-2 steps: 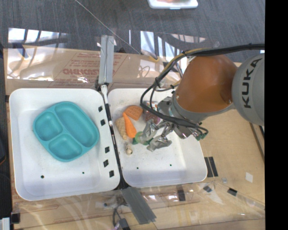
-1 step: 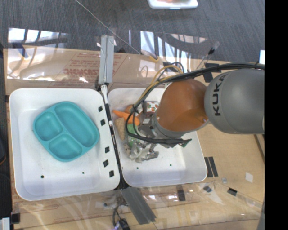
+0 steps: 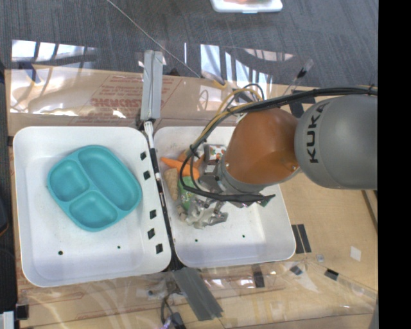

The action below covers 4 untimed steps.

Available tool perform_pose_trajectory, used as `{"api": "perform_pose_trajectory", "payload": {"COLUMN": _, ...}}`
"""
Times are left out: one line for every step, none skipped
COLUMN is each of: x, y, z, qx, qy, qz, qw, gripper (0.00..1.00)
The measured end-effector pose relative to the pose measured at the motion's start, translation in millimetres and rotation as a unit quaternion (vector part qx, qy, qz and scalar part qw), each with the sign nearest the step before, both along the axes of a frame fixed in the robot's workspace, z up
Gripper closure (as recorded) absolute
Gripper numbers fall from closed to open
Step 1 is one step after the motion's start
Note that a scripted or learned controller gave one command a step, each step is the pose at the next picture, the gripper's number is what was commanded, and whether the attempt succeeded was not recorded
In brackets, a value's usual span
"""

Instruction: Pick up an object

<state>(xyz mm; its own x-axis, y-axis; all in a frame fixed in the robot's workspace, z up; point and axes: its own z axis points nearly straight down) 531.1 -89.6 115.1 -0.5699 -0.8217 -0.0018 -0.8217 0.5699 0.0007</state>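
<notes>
Here, two white bins (image 3: pixel 38 257) sit on clear-sheeted bench (image 3: pixel 334 225) above dark floor (image 3: pixel 77 19); fingers' (image 3: pixel 207 215) state unclear.

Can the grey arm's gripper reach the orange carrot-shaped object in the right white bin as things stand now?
Probably yes. The gripper is already down in the right white bin, and the orange carrot-shaped object lies close beside it near the divider, uncovered from above. The green item crowds it, so a clean grasp is uncertain.
</notes>
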Motion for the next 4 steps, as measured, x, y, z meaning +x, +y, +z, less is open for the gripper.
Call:
{"api": "perform_pose_trajectory", "payload": {"x": 1.4, "y": 2.6, "z": 10.1, "qx": 0.0004, "qy": -0.001, "qz": 0.003, "qw": 1.0, "gripper": 1.0}}
{"api": "perform_pose_trajectory", "payload": {"x": -11.8, "y": -8.5, "z": 77.6, "qx": -0.001, "qy": -0.002, "qz": 0.105, "qw": 0.9945, "gripper": 1.0}}
{"api": "perform_pose_trajectory", "payload": {"x": -44.6, "y": -41.2, "z": 73.1, "qx": -0.0005, "qy": 0.002, "qz": 0.169, "qw": 0.9855, "gripper": 1.0}}
{"api": "perform_pose_trajectory", "payload": {"x": -53.7, "y": -83.7, "z": 115.0, "qx": -0.0011, "qy": -0.001, "qz": 0.305, "qw": 0.9522, "gripper": 1.0}}
